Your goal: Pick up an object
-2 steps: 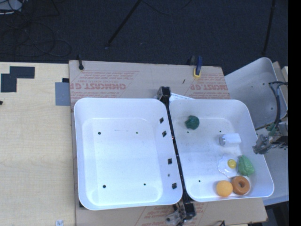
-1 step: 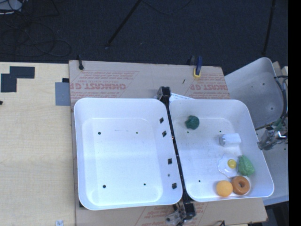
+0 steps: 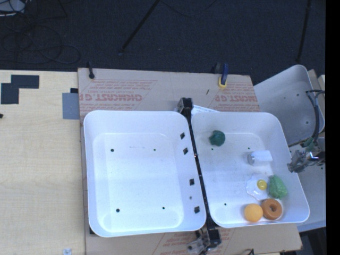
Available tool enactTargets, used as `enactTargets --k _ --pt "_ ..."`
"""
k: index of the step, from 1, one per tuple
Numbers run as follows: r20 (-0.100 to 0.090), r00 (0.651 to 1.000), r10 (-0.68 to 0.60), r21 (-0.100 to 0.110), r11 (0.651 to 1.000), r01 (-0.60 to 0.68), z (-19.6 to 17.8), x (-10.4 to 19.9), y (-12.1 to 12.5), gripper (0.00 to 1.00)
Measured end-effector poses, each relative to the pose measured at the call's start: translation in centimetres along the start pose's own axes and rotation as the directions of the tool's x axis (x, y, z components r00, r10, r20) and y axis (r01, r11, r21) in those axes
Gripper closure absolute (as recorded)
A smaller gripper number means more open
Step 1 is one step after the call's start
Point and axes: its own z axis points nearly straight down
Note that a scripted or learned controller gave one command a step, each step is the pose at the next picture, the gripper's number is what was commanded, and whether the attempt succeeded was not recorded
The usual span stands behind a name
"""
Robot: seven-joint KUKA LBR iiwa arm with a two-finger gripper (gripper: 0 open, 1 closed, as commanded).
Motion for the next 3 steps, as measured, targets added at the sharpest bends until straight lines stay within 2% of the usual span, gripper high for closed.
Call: enactTargets --k 1,2,3 --pt "0.001 1.0 -0.002 -0.003 1.0 0.002 -2.0 -0.1 0.0 1.0" --pt "0.0 1.0 0.0 0.0 1.0 0.0 -0.2 0.0 0.0 1.0" --pt "0.001 1.0 -0.001 -0.003 1.0 0.001 -0.9 0.0 0.0 1.0"
